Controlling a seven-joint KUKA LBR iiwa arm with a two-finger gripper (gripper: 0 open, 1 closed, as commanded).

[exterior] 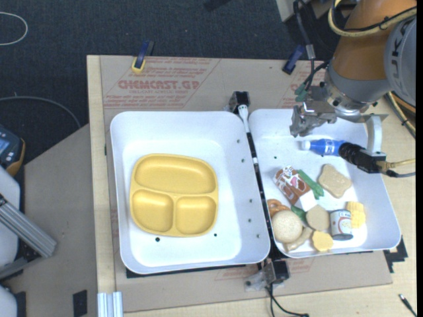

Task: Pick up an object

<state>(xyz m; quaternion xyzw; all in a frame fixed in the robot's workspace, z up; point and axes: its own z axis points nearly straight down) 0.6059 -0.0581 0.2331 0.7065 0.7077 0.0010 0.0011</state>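
While the pincer [305, 125] is hovering at the right bin's [390, 210] twelve o'clock, holding nothing, I cannot tell its spread; the blue bottle [324, 146], lying at its four o'clock, is looking likely to roll aside.

Glossy yellow plastic divided tray [174, 194], smooth white plastic bins [125, 177], matt brown cardboard-like bench sheet [178, 81], shiny orange arm band [373, 25]

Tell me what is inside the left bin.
The left bin holds one yellow divided plate with three compartments, lying flat. A few small dark dots mark the bin floor. Whatever lies under the plate is covered.
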